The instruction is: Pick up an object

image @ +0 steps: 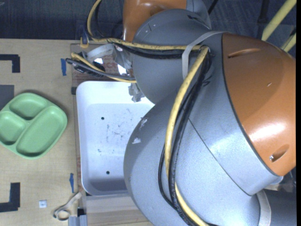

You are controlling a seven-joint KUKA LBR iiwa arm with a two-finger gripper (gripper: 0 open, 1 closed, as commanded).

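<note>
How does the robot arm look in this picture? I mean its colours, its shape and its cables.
The arm is made of big rounded grey shells with glossy orange sections. A yellow cable and black cables run along it, and a yellow cable loops near the top. A grey strap crosses one joint.

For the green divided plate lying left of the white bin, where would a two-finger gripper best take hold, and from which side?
Grip the green divided plate at its raised outer rim or one of the ridges between its three compartments, coming straight down from above. It lies flat and upright on the wooden bench, apart from the white bin, so the thin upstanding edges are probably all that a narrow jaw can pinch.
</note>
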